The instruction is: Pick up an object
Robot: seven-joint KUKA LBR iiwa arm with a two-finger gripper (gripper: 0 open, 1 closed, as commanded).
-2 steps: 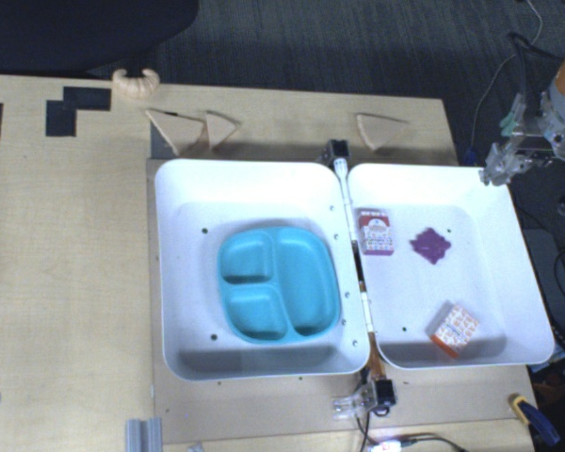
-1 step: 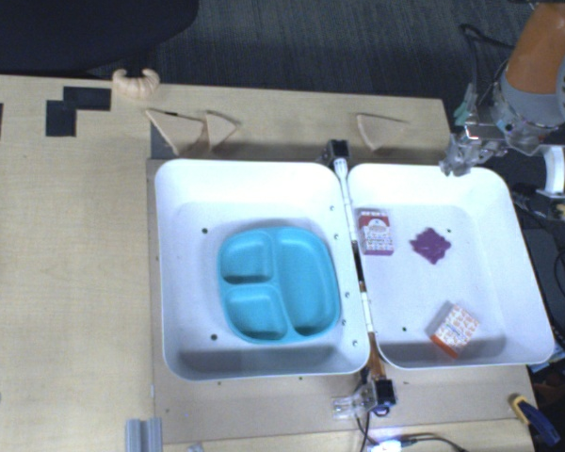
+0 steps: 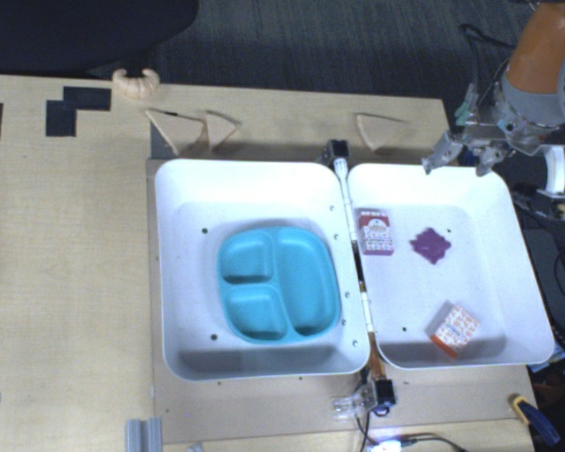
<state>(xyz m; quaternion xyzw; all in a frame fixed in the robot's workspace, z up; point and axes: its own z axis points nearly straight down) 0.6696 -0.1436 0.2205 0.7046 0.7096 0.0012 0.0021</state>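
At the near edge of the right bin (image 3: 508, 252) lies an orange box (image 3: 454, 329); farther in, a purple piece (image 3: 431, 245) and a red carton (image 3: 375, 232). Beyond them, over the far rim, hangs the hand (image 3: 462, 152), fingers apart, holding nothing; everything lies nearer than it.

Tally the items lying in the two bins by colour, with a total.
Blue: 1, the divided tray in the left bin
Red and white: 1, the small packet in the right bin
Purple: 1, the flat piece
Orange and white: 1, the small box
Total: 4
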